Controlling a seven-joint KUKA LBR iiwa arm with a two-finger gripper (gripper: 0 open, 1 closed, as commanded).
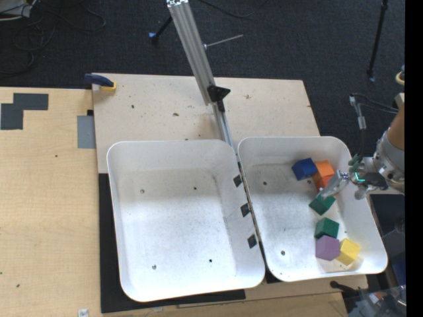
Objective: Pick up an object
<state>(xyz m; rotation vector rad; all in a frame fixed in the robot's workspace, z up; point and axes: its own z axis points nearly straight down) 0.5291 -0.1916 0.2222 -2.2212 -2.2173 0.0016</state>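
Right bin (284,269): blue cube (304,169) and orange cube (324,174) at 1 o'clock; green (326,228), purple (327,247), yellow (349,251) at 5. Gripper (336,189) over dark-green block (322,204); finger state undeterminable.

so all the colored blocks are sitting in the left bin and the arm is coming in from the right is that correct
Not quite. The camera view shows the blocks, such as the blue block and purple block, in the right bin, not the left bin. The arm does come in from the right.

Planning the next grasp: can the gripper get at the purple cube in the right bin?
Probably yes. The purple cube lies uncovered, though a green cube and yellow cube crowd it; the gripper hovers nearby.
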